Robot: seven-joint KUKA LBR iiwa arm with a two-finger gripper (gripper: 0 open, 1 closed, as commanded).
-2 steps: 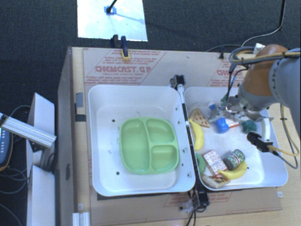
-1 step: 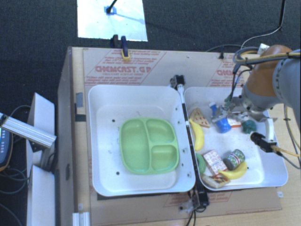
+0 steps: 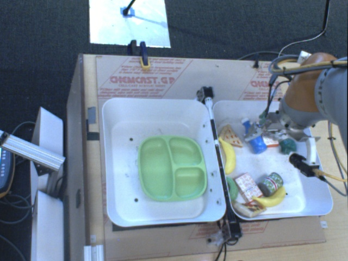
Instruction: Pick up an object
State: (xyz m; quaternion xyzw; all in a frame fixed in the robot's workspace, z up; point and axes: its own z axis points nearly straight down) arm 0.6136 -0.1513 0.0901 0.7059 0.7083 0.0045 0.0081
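Gripper [image 3: 270, 128] just above blue object [image 3: 257, 144].

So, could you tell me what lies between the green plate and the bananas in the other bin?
In the camera view, only bare bin floor and the two bins' adjoining walls separate the green plate from the nearest banana.
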